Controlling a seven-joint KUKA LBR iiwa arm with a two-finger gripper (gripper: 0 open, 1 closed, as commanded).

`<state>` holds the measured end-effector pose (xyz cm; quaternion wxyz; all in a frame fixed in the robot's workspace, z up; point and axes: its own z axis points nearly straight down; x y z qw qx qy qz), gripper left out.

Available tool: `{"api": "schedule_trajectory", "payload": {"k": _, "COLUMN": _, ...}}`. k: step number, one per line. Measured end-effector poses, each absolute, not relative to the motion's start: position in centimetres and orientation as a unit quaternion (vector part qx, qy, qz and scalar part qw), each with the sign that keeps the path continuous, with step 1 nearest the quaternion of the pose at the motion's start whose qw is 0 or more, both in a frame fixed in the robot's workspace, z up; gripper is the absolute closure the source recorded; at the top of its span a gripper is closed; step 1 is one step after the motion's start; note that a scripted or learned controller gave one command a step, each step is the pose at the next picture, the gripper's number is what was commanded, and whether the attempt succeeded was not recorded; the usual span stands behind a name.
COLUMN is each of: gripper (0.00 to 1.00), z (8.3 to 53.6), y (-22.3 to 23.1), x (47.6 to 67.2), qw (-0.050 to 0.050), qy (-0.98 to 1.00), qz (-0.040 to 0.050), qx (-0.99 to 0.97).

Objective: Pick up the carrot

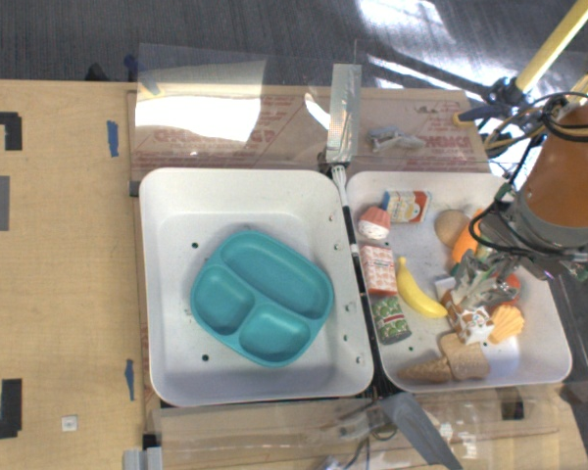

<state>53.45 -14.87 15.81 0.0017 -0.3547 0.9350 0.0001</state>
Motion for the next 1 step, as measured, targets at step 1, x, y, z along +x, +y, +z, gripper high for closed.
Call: {"api": "schedule_trajectory", "payload": {"k": 1, "gripper": 1.00, "z": 11.56, "y": -14.58, "x": 55.35, "qw": 0.002, "qy": 0.959, "qz": 0.0008, "qx": -0.284}}
